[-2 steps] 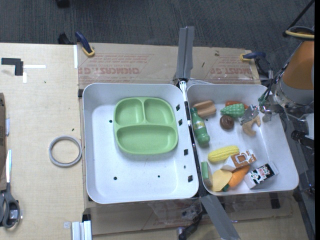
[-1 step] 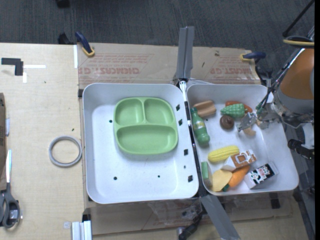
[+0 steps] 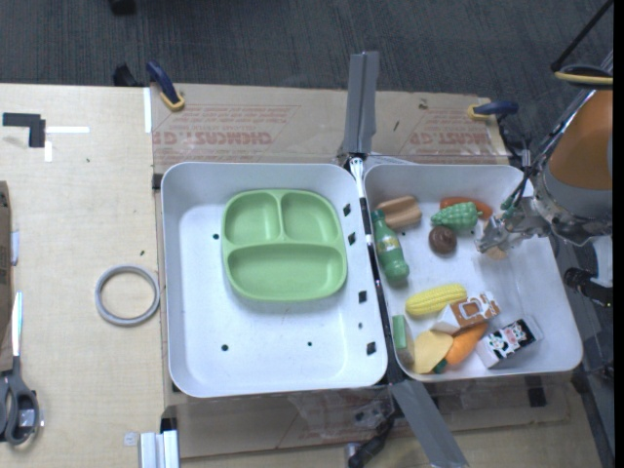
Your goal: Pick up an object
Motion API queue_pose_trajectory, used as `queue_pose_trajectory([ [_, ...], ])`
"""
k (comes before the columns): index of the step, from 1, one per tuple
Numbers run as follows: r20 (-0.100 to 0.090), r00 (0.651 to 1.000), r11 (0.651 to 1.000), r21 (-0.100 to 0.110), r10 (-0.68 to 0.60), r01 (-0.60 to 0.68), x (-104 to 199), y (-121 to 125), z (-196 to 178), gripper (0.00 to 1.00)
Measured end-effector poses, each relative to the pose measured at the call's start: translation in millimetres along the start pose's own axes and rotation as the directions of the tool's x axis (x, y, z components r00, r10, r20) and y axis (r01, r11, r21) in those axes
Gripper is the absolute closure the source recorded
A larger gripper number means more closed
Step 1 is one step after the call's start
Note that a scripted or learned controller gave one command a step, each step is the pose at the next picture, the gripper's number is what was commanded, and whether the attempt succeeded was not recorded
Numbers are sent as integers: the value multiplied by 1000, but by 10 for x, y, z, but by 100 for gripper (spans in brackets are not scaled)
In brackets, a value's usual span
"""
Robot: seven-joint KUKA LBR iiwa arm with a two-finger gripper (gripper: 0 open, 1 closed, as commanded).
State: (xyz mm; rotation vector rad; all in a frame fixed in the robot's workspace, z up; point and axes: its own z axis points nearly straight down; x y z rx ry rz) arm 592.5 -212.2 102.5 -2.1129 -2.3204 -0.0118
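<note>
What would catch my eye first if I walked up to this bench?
Likely the green divided plate, alone in the left bin. Next, the right bin, crowded with toy food: a yellow corn cob, a green bottle, a hot dog. The gripper hovers over that bin's far right side.

Toy foods point(image 3: 436, 301) scattered loose, right bin point(image 3: 556, 291)

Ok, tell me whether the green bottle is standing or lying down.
Lying down: the green bottle rests lengthwise on the right bin floor.
</note>
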Motion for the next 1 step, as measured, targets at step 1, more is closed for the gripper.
queue_pose_trajectory([
  [1, 9, 982, 982, 3, 187, -187, 522, 165, -858, 100],
])
